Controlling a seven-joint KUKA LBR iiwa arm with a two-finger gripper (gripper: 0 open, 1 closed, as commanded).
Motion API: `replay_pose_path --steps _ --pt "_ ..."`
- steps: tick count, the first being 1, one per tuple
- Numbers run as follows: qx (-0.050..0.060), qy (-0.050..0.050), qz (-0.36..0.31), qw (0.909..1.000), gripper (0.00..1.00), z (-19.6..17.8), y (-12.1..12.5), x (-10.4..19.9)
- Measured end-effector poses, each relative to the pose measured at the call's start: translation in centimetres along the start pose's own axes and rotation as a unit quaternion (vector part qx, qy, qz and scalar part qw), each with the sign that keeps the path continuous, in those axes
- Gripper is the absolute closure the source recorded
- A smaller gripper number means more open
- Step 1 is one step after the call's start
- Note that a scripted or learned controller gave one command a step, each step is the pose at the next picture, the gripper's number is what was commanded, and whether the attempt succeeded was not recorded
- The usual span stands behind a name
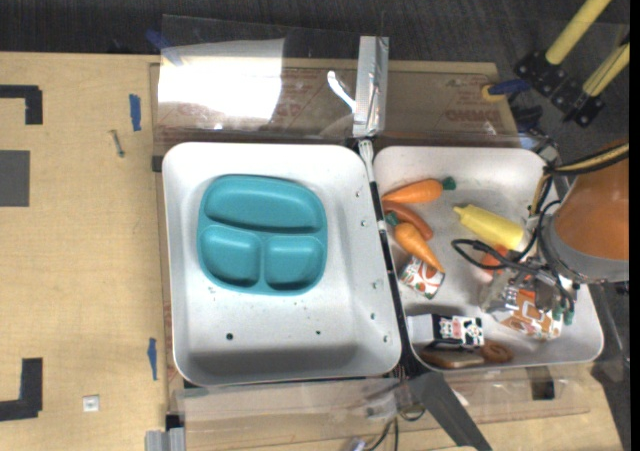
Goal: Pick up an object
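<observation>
- The arm (pixel 598 224) is being cut off by the right edge, so just its orange band and wrist are showing.
- The gripper (pixel 522 301) is sitting low in the right bin (pixel 470 164) among black cables; its fingers are blurring into the clutter.
- The red-and-white item (pixel 540 317) just beside the gripper is being partly covered by it, too small to identify.
- The brown object (pixel 462 358) left of and below the gripper is lying half under the black-and-white box (pixel 457 329).

In the right bin (pixel 520 171) you see two carrots (pixel 412 192) lying tilted by the left wall, a yellow bottle (pixel 490 225) on its side mid-bin, a small carton (pixel 422 278) below the carrots, and a black-and-white toy (pixel 452 329) near the front.
</observation>
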State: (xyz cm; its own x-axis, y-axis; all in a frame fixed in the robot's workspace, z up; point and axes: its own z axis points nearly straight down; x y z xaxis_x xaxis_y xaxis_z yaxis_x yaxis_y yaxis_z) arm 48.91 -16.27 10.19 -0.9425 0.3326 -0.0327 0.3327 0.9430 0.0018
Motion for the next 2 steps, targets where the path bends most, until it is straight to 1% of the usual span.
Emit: replay_pose_path --steps 1,2 --pt "-0.002 0.008 0.024 0.9997 1.00 -13.0 8.1 -1.4" --pt "-0.001 0.013 0.013 0.9998 1.00 -14.6 13.4 -4.4"
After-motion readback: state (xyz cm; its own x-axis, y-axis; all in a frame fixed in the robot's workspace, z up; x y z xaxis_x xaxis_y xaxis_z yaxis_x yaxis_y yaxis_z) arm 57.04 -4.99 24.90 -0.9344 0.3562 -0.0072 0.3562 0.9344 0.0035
